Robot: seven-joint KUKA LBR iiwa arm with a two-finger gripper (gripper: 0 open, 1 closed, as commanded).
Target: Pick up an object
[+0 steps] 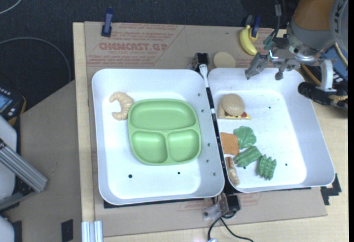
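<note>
The worktop [138,47] carries a cardboard sheet with red print, and two shallow white bins sit side by side on it.

The left bin [105,141] holds a green divided plate [164,130] with three compartments, placed near the bin's centre. A tan croissant [121,104] lies just beside the plate's upper left corner.

The right bin [298,135] holds its objects along its left side. A toy burger [232,106] lies near the top of that side. Below it are an orange-brown block [229,143], three green leafy pieces [251,149] grouped near the bin's centre-left, and a pale piece [231,171] against the left wall.

The arm [321,3] enters from the upper right. Its gripper [269,69] is positioned above the far rim of the right bin, well apart from the objects in the bin. The two fingers are spread apart, and nothing is between them.

Outside the bins, a yellow banana [248,41] lies on the worktop beyond the right bin, near the gripper. A round beige disc [224,60] lies just beside the gap between the two bins, at their far edge.
</note>
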